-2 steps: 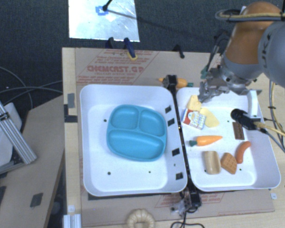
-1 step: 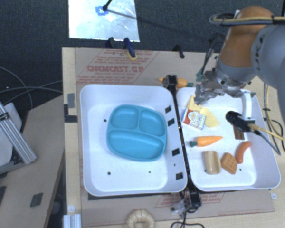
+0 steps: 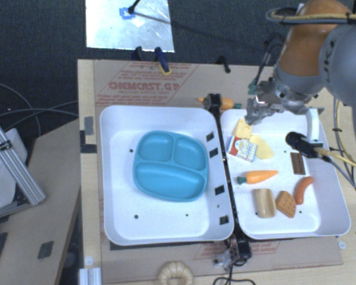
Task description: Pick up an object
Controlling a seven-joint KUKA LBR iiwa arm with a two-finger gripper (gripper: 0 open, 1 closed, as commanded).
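Camera view shows the gripper [image 3: 256,113] hanging over the far end of the right bin [image 3: 332,215], maybe open though I cannot tell, above the yellow cheese wedge [image 3: 244,129], which looks light, hard and easiest pinched across its sides.

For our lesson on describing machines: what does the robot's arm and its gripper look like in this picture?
The arm is bulky and rounded, with smooth grey casing and an orange band above the wrist. Thin cables loop around the top of the orange section. The gripper is a small metallic grey assembly, much narrower than the arm, at the wrist's end.
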